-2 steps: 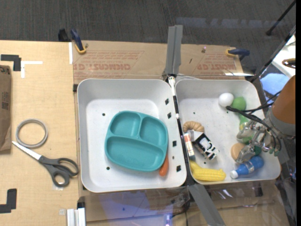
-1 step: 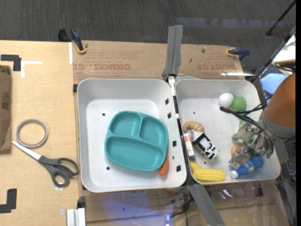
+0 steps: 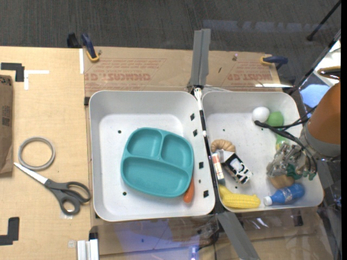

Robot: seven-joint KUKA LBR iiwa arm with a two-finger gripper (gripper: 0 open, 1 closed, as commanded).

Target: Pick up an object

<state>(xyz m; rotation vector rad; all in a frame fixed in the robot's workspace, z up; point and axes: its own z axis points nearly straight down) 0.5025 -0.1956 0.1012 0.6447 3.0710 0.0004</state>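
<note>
My gripper (image 3: 287, 164) hangs low over the right side of the right bin (image 3: 246, 99), just above a small brown object (image 3: 281, 181) and beside a green item (image 3: 282, 141). A blue bottle (image 3: 286, 195) lies in front of it near the bin's front wall. Further left in this bin are a yellow corn cob (image 3: 238, 200), a black-and-white toy (image 3: 237, 168), a brown pastry-like piece (image 3: 223, 144) and a red-and-white tube (image 3: 217, 167). A white ball (image 3: 261, 114) and a green ball (image 3: 276, 118) rest at the back.
The left bin (image 3: 103, 145) holds a teal divided plate (image 3: 158, 162) with an orange carrot (image 3: 188, 192) at its front right. On the bench to the left lie scissors (image 3: 58, 188) and a tape roll (image 3: 36, 152). A black cable (image 3: 282, 124) crosses behind the gripper.
</note>
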